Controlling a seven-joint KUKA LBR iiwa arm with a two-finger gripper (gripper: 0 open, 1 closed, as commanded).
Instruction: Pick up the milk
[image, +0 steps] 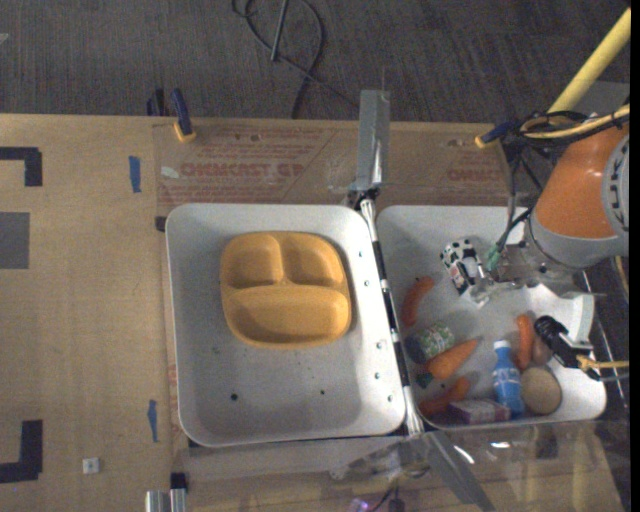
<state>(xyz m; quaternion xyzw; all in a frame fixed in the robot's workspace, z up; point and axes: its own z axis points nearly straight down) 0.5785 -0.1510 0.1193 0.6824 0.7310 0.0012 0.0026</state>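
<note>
Milk, a small black-and-white carton, sits in the upper part of the right bin, touching or just beside our gripper. We judge this the approach-to-grasp step; we cannot tell its state. Next, we must confirm the carton sits squarely inside before lifting.
</note>
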